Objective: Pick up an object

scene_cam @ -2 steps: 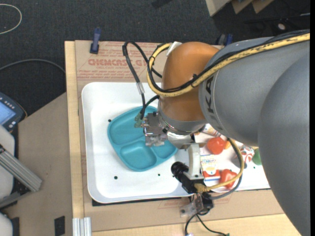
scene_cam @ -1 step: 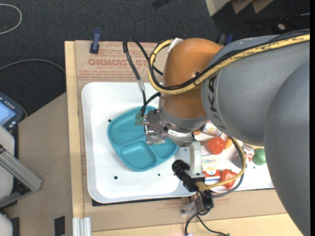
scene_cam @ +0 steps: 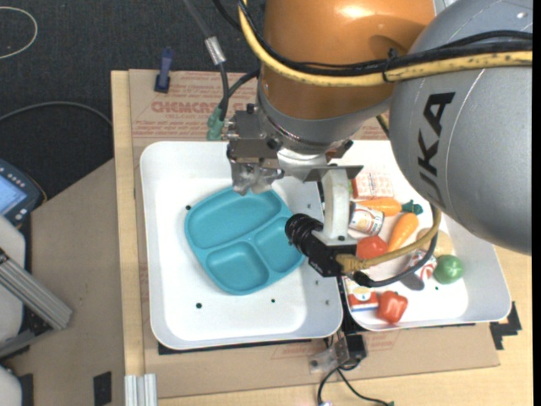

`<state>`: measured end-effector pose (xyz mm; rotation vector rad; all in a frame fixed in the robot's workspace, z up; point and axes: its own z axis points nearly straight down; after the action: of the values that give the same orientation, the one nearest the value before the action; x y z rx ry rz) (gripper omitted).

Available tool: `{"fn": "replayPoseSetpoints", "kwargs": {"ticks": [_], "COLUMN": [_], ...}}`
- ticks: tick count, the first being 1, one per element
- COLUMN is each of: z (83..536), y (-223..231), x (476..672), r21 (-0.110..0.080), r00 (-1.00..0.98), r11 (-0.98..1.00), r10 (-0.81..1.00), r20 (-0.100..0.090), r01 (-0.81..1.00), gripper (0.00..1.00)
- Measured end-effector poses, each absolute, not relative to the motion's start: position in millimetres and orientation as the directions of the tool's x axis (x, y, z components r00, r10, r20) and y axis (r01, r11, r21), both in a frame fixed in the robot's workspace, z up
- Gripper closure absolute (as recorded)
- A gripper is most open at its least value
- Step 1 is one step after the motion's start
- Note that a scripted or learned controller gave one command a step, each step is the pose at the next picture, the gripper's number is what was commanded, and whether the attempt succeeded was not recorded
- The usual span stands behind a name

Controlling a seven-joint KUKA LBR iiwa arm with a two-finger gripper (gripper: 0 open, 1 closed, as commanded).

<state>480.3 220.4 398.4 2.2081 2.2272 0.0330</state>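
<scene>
Over the left bin (scene_cam: 169, 311), gripper (scene_cam: 254, 176) sits at the far rim of the blue divided tray (scene_cam: 241, 244); jaws' state I cannot tell. My judgement: descend squarely on that rim, clamp, then lift slowly.

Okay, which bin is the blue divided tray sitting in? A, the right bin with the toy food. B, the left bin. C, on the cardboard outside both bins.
B: the blue divided tray lies flat in the left bin, while the toy food is piled in the right bin.
</scene>
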Motion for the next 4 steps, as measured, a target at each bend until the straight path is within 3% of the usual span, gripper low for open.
{"fn": "replayPoseSetpoints", "kwargs": {"ticks": [1, 2, 3, 4], "z": [382.8, 539.7, 540.9, 551.2], "y": [224.7, 224.0, 225.4, 226.1], "x": [478.8, 479.7, 479.4, 479.8], "r21": [-0.003, 0.018, 0.004, 0.007], "r00": [-0.002, -0.002, -0.003, -0.005], "r11": [0.002, 0.002, 0.003, 0.005], "r10": [1.0, 1.0, 1.0, 1.0], "r20": [-0.001, 0.01, 0.001, 0.002], "r01": [1.0, 1.0, 1.0, 1.0], "gripper": [1.0, 1.0, 1.0, 1.0]}}
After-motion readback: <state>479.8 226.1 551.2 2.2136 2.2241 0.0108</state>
